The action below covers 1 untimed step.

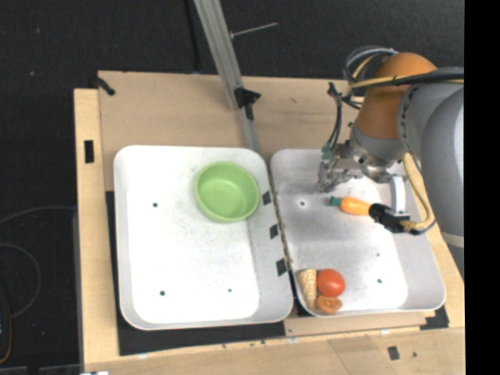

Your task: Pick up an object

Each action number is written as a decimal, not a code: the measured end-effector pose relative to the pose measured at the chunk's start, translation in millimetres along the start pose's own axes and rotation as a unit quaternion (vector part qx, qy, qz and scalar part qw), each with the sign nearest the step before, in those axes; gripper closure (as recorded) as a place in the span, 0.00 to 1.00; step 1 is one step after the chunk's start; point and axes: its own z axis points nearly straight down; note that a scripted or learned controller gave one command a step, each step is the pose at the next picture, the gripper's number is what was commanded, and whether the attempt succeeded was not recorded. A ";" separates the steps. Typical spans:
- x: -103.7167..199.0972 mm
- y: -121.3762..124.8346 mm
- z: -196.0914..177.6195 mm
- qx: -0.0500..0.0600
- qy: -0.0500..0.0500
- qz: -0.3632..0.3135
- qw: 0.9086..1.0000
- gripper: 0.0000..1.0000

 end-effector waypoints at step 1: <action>-1.1 -6.7 -60.7 -0.001 0.001 0.000 1.000 1.00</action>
